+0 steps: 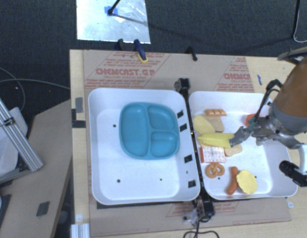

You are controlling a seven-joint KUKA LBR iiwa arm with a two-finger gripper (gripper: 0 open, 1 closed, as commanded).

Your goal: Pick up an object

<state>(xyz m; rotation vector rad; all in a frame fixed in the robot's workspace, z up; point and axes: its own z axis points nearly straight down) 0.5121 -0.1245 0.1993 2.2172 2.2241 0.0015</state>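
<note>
The right bin point(272, 185) holds several toy foods. A yellow banana point(215, 140) lies near its left wall, with a pale yellow piece point(203, 125) and a tan waffle point(215, 113) above it. Below the banana sit a red-and-white packet point(212, 154), a pretzel point(214, 170), a sausage point(232, 180) and a yellow chip point(247, 181). A red item point(251, 118) peeks out behind the arm. My gripper point(237, 137) reaches in from the right, its dark fingertips at the banana's right end, over a tan cookie point(233, 150).
The left bin point(105, 182) holds a blue divided plate point(147, 131). Black clips line the divider point(189, 143) between the bins. The arm's grey body point(292, 108) covers the right bin's far right side. A shiny sheet point(113, 13) lies behind the bench.
</note>
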